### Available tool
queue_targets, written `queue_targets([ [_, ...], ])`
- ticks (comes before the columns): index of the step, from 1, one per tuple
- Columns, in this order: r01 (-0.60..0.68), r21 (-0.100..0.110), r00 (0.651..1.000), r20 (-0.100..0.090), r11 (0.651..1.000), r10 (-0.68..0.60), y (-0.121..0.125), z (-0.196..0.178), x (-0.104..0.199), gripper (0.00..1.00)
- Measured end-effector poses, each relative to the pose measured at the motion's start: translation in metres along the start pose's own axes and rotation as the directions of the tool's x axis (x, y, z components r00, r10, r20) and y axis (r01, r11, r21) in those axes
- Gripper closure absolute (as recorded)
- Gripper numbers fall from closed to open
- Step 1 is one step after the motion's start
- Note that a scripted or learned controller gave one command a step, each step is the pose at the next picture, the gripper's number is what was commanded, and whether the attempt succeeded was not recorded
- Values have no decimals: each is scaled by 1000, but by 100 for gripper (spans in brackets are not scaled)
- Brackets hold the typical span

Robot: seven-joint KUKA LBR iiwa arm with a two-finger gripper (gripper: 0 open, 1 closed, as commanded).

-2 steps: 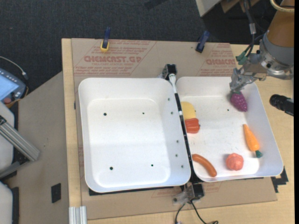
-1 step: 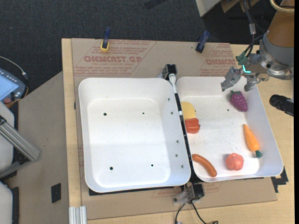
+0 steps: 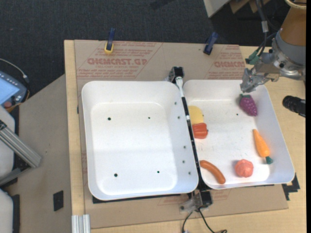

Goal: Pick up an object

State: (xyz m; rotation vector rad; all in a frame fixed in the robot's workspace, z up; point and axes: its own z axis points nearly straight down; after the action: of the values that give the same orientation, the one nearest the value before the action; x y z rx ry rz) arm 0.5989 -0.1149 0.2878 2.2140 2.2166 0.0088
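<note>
My gripper [image 3: 249, 85] hangs over the far right corner of the right bin [image 3: 285, 155], on the grey arm with the orange band that comes in from the right. A purple bunch of grapes [image 3: 248, 105] lies in the bin just in front of the gripper's tip, and whether they touch is unclear. Also in that bin are a yellow piece [image 3: 195, 113] and a red-orange pepper [image 3: 199, 130] against the left wall, an orange carrot [image 3: 261, 144], a sausage [image 3: 212, 171] and a red round fruit [image 3: 244, 168].
The left bin [image 3: 92, 130] sits beside the right one, joined along a black-clipped seam [image 3: 185, 114]. Both rest on a cardboard sheet [image 3: 146, 57] clamped at the back. Dark cables run near the arm at the upper right.
</note>
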Motion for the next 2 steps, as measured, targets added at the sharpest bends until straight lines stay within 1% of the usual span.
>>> queue_targets([
  [1, 0, 1, 1000, 0, 1000, 0, 0, 1, 0, 0],
  [2, 0, -3, 1000, 1, 1000, 0, 1, -10, 0, 100],
])
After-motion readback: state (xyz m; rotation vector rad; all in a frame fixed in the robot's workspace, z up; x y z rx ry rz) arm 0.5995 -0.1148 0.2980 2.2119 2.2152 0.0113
